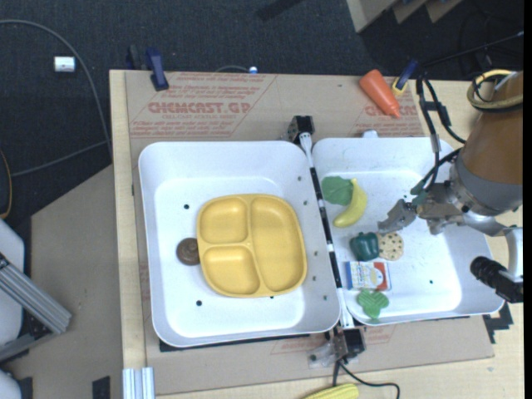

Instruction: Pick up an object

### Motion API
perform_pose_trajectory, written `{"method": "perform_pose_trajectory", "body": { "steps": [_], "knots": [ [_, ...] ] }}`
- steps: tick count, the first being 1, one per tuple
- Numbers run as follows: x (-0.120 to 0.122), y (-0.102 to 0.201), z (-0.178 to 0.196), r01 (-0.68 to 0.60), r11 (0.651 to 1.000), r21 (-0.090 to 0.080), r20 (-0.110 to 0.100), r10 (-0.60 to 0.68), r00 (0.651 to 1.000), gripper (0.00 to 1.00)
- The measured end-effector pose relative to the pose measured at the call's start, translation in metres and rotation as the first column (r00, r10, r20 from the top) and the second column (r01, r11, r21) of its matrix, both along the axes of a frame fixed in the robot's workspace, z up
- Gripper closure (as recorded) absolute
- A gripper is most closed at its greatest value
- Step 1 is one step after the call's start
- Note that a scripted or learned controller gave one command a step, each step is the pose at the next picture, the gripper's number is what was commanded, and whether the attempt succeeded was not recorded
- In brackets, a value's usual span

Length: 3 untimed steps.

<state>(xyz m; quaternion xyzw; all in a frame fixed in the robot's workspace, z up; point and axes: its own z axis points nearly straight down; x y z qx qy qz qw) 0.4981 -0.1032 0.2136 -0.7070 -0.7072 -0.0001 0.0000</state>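
Observation:
The right bin (432,160) holds a yellow banana (352,207), a green leafy toy (337,189), a dark green pepper-like piece (364,245), a speckled cookie (390,245), a small red, white and blue carton (366,275) and a green vegetable piece (372,303). My gripper (397,218) hangs over the middle of this bin, just above and to the right of the cookie. Nothing shows between its fingers. The arm comes in from the right edge.
The left bin (166,165) carries a yellow divided plate (249,245) with a brown round object (188,251) at its left side. An orange carrot toy (381,94) lies on the board behind the right bin. Clamps sit between the bins.

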Motion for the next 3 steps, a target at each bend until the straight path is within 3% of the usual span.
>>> {"method": "perform_pose_trajectory", "body": {
  "steps": [1, 2, 3],
  "knots": [
    [0.018, 0.01, -0.124, 0.0, 1.0, 0.0, 0.004, 0.0, 1.0, 0.0],
    [0.019, 0.01, -0.113, 0.001, 1.0, 0.0, 0.007, -0.001, 1.0, 1.0],
    [0.07, 0.098, -0.028, -0.002, 1.0, 0.001, 0.002, 0.002, 1.0, 1.0]
  ]
}}
